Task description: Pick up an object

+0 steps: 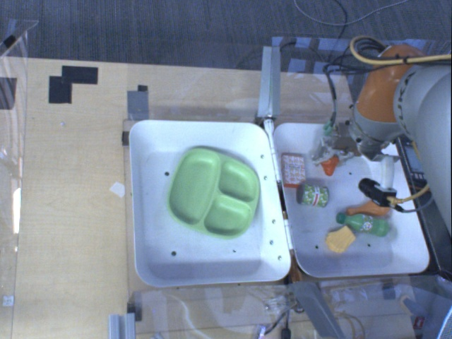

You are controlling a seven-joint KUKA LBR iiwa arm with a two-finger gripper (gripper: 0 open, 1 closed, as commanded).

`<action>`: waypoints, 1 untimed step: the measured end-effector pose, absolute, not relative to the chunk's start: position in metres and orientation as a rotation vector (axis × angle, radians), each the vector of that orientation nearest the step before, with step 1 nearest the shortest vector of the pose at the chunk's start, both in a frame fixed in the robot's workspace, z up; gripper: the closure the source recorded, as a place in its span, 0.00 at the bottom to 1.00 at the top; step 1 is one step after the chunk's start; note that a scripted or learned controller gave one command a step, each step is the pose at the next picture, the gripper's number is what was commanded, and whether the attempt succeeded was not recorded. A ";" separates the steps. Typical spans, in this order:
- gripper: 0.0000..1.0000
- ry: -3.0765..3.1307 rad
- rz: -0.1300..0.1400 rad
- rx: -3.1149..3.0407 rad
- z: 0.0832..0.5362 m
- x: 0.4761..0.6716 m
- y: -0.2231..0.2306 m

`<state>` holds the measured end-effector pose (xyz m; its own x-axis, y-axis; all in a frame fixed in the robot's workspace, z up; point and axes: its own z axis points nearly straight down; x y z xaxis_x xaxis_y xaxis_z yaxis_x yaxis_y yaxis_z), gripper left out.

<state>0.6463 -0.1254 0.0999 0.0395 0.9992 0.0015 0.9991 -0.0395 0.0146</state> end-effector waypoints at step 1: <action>1.00 2.437 0.006 1.974 0.186 0.670 -0.058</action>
